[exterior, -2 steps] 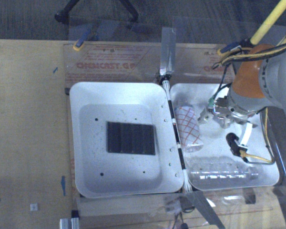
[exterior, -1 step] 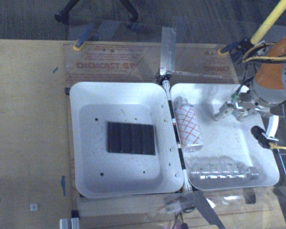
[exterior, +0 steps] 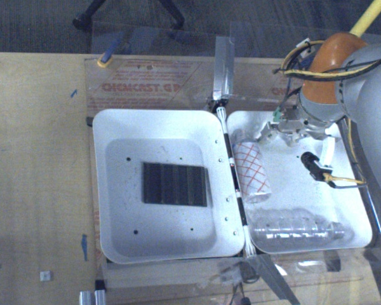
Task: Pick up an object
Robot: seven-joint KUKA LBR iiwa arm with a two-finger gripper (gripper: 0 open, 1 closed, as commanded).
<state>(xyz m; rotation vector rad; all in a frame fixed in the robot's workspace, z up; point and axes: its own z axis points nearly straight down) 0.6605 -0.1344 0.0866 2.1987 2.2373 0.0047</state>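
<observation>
A white cup with a red lattice pattern (exterior: pixel 251 168) lies on its side in the right bin (exterior: pixel 352 230), against the left wall. The gripper (exterior: pixel 291 129) hangs near the far wall; how wide it stands cannot be told.

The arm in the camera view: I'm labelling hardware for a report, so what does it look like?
The arm is grey and rounded, with an orange band above the wrist. Yellow and black cables loop beside that band. The gripper below is pale metal.
</observation>
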